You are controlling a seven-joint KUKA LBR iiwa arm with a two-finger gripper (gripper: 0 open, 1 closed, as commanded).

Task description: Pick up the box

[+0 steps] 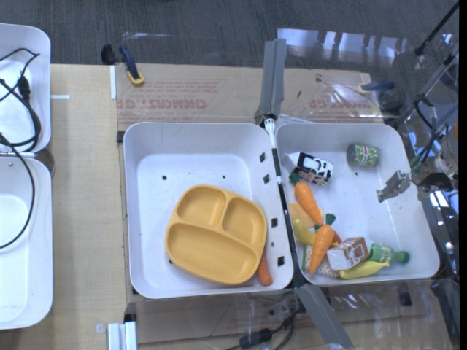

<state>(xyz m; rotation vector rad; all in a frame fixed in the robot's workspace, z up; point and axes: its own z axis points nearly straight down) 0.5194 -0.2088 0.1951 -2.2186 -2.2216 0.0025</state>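
**Box lies low in the right bin, gripper off at the rim**

While the arm reaches in from the right, its gripper (394, 187) hangs over the right bin (408, 217) near that bin's right wall, and whether it is spread or pressed together I cannot tell; nothing shows between it. The box (348, 254), white with brown print, lies near the bin's front edge, well apart from the gripper; it rests among a banana (365, 270), a green bottle (387, 254) and a carrot (318, 248); another carrot (308, 201) lies above these, just below a black-and-white toy (315, 169); a green can (363, 155) sits toward the back. In the left bin (146, 195) a yellow divided plate (216, 233) lies flat, with a small orange piece (264, 273) touching its front right edge.
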